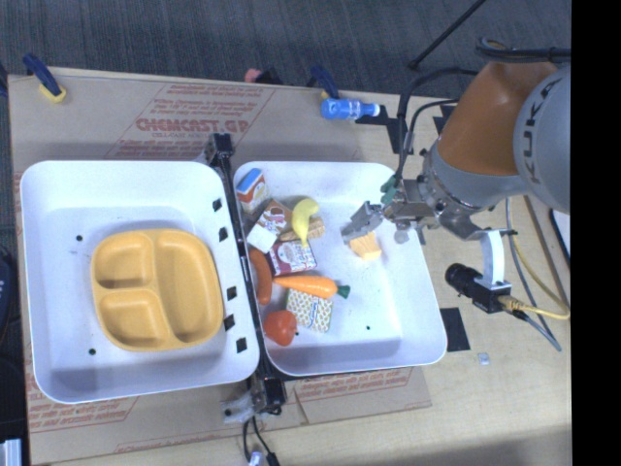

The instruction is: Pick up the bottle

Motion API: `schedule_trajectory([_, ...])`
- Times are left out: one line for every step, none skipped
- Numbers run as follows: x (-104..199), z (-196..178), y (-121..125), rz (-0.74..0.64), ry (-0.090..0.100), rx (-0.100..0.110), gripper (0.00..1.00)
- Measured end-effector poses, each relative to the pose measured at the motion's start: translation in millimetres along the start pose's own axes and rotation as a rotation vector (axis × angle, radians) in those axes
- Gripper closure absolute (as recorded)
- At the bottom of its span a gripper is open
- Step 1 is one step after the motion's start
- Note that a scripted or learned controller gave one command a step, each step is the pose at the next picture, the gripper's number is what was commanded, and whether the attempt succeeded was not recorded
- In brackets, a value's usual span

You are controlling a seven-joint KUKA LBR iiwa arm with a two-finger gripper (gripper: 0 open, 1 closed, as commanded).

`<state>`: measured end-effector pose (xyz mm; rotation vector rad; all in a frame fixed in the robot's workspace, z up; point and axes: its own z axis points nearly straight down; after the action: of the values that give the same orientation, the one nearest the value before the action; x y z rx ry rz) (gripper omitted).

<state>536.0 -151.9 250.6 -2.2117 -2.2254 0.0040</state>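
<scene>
We see the gripper right of centre, over the right bin, just above a yellow block; we cannot tell its state. The bottle lies at that bin's upper left corner, beside a banana.

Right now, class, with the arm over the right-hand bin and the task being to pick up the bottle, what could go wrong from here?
1. The gripper hangs beside the yellow wedge, away from the bottle, so it may grab the wrong item.
2. The bottle lies against the bin's left wall, crowded by the banana and packets, leaving little finger room.
</scene>
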Motion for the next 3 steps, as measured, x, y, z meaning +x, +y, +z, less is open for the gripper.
schedule_trajectory([0.3,-10.0,0.2,-0.005,0.000,0.003,1.00])
schedule_trajectory([15.4,68.5,-49.1,-0.310,0.000,0.000,1.00])
schedule_trajectory([63.1,55.5,-59.4,-0.375,0.001,0.001,1.00])
